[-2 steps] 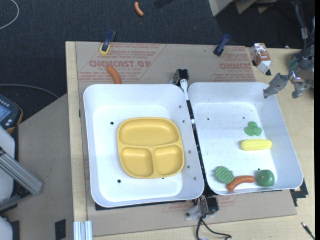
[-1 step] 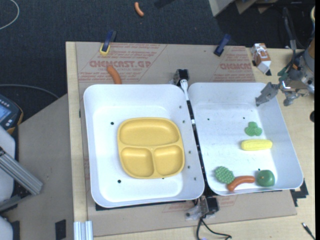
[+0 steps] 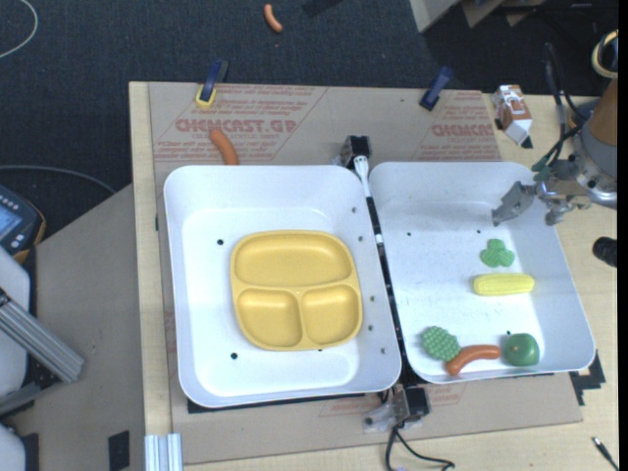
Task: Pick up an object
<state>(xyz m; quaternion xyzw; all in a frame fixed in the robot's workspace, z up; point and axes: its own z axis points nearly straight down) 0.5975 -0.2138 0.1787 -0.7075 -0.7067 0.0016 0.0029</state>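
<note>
The right bin [image 3: 432, 214] holds several toy foods: a small green leafy piece [image 3: 497, 254], a yellow corn cob [image 3: 503, 284], a bumpy green piece [image 3: 440, 341], an orange sausage [image 3: 472, 358] and a round green fruit [image 3: 521, 349]. My gripper [image 3: 532, 209] hangs over the bin's far right corner, above and right of the leafy piece. Its fingers are spread open with nothing between them.
The left bin [image 3: 196, 263] holds a yellow divided plate [image 3: 294, 288]. Another orange sausage [image 3: 225, 146] lies on the board behind the left bin. Blue clamps [image 3: 211, 83] [image 3: 437, 87] grip the board's far edge, and a small carton [image 3: 511, 111] sits at the back right.
</note>
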